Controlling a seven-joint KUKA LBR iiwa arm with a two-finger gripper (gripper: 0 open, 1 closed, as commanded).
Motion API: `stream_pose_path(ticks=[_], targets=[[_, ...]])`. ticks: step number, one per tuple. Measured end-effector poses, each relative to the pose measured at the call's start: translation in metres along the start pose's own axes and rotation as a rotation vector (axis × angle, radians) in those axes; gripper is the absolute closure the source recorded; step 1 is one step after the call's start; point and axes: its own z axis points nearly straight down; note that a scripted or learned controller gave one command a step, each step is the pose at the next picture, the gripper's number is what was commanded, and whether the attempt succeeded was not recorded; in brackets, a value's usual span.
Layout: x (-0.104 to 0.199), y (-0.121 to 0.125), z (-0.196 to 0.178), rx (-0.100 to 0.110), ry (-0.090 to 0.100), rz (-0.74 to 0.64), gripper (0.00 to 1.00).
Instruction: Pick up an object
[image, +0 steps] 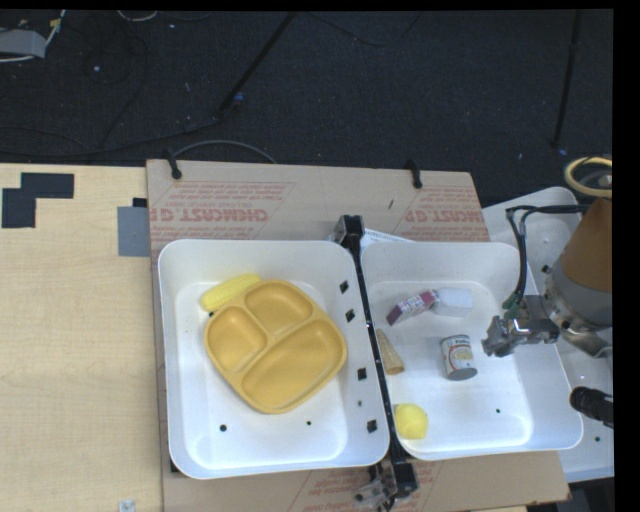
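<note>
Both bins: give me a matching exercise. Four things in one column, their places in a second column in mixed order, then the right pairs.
Things:
1. yellow divided tray
2. small can
3. yellow ball
4. gripper

Places:
A. near corner of the right bin, beside the divider
B. middle of the left bin, lying flat
C. right side of the right bin, beside the can
D. middle of the right bin, between the tan block and the gripper

Pairs: 1-B, 2-D, 3-A, 4-C
</note>
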Motion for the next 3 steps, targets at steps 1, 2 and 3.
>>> stream_pose_path(ticks=[1,2,3], targets=[[0.062,0.008,-0.005,0.0,0.0,-0.002,1.0],[0.121,0.02,0.0,0.001,0.001,-0.002,1.0],[0.172,0.029,0.003,0.002,-0.001,0.0,1.0]])
